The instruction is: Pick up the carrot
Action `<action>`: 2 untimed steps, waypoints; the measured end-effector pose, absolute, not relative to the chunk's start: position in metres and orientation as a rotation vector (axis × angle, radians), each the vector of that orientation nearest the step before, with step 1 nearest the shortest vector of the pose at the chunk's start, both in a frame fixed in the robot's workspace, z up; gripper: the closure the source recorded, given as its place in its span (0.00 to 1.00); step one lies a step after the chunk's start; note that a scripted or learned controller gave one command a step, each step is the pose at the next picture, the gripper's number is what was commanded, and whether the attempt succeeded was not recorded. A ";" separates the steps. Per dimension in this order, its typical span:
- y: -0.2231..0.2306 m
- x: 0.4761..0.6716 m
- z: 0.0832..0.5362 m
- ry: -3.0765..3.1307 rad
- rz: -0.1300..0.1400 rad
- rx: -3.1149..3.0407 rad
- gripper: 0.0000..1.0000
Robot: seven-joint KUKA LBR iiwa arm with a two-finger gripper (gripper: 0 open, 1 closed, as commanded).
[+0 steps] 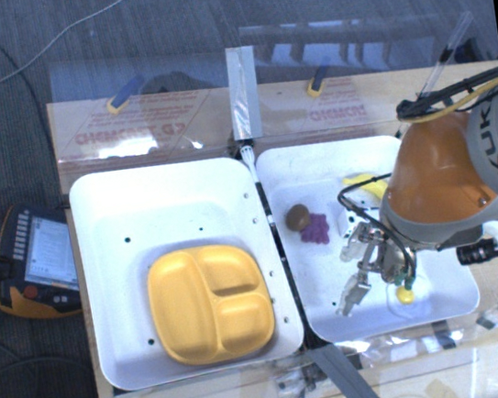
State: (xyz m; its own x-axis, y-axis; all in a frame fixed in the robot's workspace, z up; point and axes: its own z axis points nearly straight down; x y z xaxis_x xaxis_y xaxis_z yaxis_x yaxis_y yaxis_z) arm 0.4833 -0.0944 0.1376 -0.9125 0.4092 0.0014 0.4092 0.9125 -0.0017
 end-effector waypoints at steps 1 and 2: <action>-0.147 0.484 0.212 -2.954 0.003 -1.076 0.00; -0.146 0.486 0.221 -2.957 0.002 -1.073 1.00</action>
